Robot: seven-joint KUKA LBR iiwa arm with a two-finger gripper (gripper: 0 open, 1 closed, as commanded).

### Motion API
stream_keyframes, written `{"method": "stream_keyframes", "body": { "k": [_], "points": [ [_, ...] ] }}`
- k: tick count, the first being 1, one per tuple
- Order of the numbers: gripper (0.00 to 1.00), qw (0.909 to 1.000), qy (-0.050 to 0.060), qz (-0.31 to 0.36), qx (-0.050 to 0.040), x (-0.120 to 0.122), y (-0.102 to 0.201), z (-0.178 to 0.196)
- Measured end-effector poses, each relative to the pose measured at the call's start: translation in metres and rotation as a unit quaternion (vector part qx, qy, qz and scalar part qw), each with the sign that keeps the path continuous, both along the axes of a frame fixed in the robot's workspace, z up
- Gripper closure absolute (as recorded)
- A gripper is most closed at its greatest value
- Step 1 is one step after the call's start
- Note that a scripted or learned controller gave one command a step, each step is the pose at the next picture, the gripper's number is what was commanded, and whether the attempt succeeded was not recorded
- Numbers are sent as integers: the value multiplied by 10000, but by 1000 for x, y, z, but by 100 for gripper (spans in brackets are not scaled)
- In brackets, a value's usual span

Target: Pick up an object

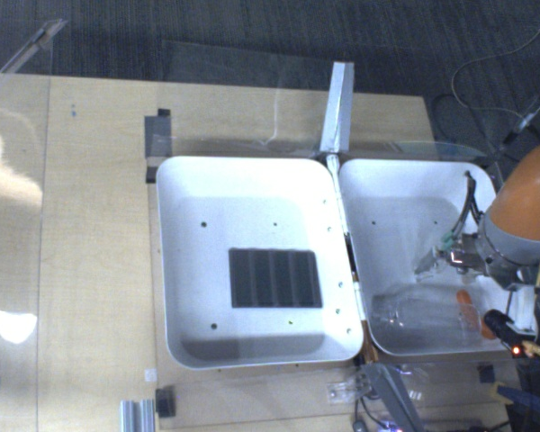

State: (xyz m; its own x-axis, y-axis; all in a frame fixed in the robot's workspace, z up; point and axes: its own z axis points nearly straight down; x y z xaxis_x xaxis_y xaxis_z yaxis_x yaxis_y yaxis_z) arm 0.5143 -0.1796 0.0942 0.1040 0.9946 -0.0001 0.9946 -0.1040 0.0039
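A dark grey ribbed rectangular pad [274, 277] lies flat in the middle of the left bin [189, 241]. In the right bin [387, 196], a clear plastic item [409, 313] rests near the front wall. A small orange object [466, 308] sits just to its right. My gripper [436, 259] hangs low over the right half of the right bin, just above and behind the clear item, under the orange band [529, 196] of the arm. Whether anything is in its grasp is hidden by glare and the wrist.
A grey metal post [338, 106] rises behind the seam between the two bins. Cables and clutter [387, 399] lie at the bench's front edge below the right bin. Bare wooden bench [72, 241] stretches to the left.
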Motion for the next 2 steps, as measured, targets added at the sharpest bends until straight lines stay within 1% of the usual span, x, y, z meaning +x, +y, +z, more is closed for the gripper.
{"method": "stream_keyframes", "body": {
  "k": [1, 2],
  "points": [
    [0, 9998, -49, 185, -9, -21, -20, -5],
    [0, 9985, -58, 545, -16, -22, -23, -5]
  ]
}}
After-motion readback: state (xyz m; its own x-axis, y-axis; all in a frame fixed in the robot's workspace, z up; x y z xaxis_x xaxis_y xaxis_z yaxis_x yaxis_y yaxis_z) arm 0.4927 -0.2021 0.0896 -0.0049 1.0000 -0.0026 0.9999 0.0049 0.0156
